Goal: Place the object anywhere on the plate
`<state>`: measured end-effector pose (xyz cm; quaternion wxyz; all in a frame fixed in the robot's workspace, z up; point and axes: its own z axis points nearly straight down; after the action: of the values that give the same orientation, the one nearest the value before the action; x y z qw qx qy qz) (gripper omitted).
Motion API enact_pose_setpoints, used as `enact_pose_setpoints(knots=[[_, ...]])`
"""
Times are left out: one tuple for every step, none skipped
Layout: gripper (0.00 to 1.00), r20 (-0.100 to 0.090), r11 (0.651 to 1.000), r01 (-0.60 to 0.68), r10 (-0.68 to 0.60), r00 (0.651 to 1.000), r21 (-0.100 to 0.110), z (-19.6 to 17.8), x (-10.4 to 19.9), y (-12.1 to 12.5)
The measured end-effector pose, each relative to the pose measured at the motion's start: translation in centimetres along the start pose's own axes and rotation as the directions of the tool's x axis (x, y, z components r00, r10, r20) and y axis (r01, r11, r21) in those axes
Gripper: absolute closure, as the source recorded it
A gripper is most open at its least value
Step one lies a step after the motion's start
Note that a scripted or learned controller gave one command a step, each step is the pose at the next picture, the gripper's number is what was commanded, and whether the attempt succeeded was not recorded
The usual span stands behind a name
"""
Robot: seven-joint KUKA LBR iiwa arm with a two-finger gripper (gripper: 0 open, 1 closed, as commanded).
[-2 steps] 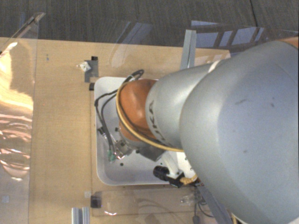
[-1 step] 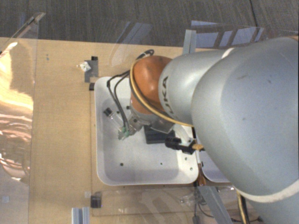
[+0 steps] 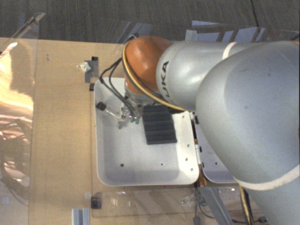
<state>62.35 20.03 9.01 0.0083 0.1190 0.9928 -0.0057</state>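
My gripper hangs low over the upper left part of the left white bin, under the orange wrist band. Small green bits show at its tip. A black ribbed rectangular plate lies flat on the bin floor just right of the gripper, its upper end partly hidden by the arm. A small dark item sits near the bin's left wall, a little left of the gripper; I cannot tell whether it is a loose object or part of the tool.
The arm's big grey links cover most of the right bin and the back of the left bin. A bare wooden bench lies to the left, with a small black bracket at the bin's far corner.
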Motion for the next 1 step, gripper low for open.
enact_pose_setpoints(knots=[[1.0,0.001,0.912,0.411,-0.411,0.912,-0.005,-0.01,-2.17,2.83]])
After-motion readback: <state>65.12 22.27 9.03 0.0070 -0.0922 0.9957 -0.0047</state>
